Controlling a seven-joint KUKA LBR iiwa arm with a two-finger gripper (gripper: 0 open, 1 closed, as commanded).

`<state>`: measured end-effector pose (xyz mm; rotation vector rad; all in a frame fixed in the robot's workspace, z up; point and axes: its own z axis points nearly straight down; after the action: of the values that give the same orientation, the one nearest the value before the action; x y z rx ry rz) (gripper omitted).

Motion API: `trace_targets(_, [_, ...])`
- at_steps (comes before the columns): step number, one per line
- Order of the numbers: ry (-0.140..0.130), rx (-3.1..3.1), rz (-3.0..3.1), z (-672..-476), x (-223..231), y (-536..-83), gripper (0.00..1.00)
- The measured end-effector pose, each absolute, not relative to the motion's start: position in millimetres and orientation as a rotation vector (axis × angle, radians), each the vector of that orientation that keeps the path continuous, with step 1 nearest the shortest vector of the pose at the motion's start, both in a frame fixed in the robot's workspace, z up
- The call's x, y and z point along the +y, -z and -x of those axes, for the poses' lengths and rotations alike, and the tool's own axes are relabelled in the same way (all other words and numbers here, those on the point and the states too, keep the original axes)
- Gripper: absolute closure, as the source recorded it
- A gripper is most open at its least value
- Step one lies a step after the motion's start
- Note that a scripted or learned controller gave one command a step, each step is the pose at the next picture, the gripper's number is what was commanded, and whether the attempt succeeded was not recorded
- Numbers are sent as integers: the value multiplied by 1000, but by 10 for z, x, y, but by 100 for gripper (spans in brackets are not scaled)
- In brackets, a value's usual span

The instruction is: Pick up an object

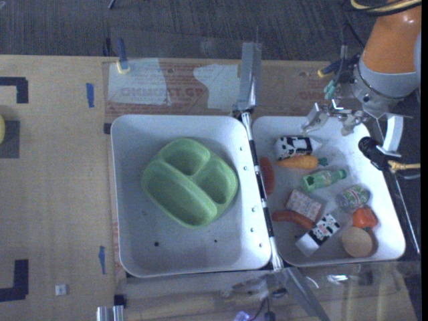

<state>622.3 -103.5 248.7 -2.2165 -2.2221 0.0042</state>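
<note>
In the right bin: the pickable clutter lay heaped in the right bin [394, 243]; that bin was my landmark, and everything I might lift sat inside its walls, so one descent could reach any of it.
Candidates: a cow-patterned carton [293, 145] and a carrot [300, 162] touching it lay near the bin's far edge; a green bottle [323, 178] lay toward its middle; a brown egg-like ball [358, 242] rested in its near corner on my arm's side; I judged the carton the nearest target.
Left neighbour: the left bin [127, 199] stood against the right bin's left wall, carrying only a green divided tray [190, 180], I supposed as a drop place.
My gripper: my gripper [333, 120] hung over the right bin's far rim, fingers spread apart and pinching nothing.
My arm: the orange-banded wrist [394, 35] stood beyond the bin's far corner on my arm's side, tool pointing down; nothing was lifted yet.
</note>
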Motion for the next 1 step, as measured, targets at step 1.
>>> trace_targets(1, [-4,-2103,2328,-6102,-1003,-1074,0])
